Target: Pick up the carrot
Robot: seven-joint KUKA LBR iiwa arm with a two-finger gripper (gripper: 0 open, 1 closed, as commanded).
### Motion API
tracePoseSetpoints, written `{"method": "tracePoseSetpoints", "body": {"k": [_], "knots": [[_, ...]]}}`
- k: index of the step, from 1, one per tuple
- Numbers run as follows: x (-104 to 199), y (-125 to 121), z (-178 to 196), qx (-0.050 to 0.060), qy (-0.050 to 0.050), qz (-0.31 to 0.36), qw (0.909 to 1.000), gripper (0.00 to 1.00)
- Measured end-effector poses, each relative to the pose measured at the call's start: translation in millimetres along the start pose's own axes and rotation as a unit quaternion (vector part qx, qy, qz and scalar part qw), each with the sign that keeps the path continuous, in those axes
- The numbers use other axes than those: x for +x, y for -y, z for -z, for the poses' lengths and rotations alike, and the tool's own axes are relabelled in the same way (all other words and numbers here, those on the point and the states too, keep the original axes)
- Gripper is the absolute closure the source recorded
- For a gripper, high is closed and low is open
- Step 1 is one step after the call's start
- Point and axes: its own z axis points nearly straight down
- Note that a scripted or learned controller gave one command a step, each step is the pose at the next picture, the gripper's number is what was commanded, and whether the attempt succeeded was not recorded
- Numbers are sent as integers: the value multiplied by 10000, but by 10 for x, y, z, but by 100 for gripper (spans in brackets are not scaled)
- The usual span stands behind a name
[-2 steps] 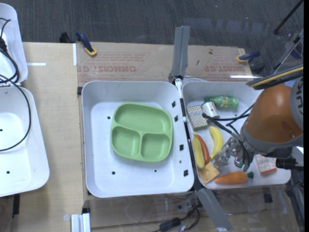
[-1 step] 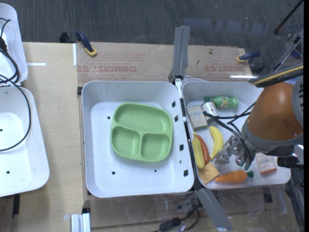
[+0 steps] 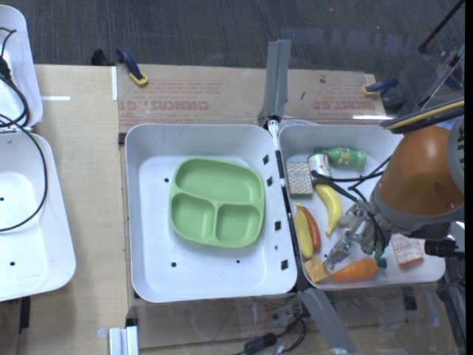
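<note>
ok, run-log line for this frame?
stage: approach | end effector: just above carrot, right bin | grasp: none seen | tray: left bin

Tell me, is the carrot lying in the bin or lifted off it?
Lying in it. The carrot rests flat on the right bin floor near the front wall, with the gripper just above it.

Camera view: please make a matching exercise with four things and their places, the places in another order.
Things:
1. carrot
2. green tray
3. green bottle
4. gripper

Places:
A. in the left bin
B. far end of the right bin
C. near edge of the right bin
D. just above the carrot, in the right bin

Pairs: 1-C, 2-A, 3-B, 4-D
</note>
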Motion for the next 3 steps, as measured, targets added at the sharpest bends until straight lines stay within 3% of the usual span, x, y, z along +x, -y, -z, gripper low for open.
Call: {"method": "tracePoseSetpoints", "body": {"k": [1,2,3], "knots": [[39,-32,-92,8,-11,-286,9996,0],[-18,54,-90,5,-8,1756,9845,0],[-191,315,-80,3,8,2475,9689,0]]}}
